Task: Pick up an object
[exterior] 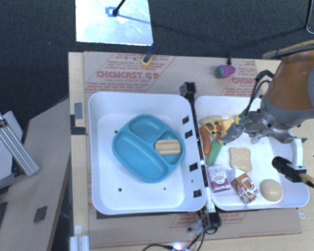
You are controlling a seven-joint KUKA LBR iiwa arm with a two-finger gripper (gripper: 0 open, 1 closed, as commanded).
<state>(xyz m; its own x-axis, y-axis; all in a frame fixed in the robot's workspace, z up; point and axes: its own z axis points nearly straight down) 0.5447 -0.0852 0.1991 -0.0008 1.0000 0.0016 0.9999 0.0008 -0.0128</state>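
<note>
**Reach phase — gripper low in right bin, nothing lifted**

Nearest the camera: small carton (245, 187) and pink carton (218, 178) at the right bin's (302, 196) 6 o'clock edge; their print is too small to read. Pale egg-like lump (271, 190) at 5 o'clock.

Likely target: pizza slice (215, 126) at the bin's 10 o'clock, with the gripper (233, 132) just beside it, on its 3 o'clock side. Cannot tell how wide the pincer stands, and nothing is seen held in it. Green vegetable piece (214, 152) just below; toast slice (240, 158) mid-bin.

Judgement: approach step, grasp not yet made. Next move needs closing squarely on one item, then a straight lift.

Left bin (102, 192): blue divided plate (146, 148) carrying a bread roll (168, 147). Bench board (128, 75) reads "CHEMCAST GP".
</note>
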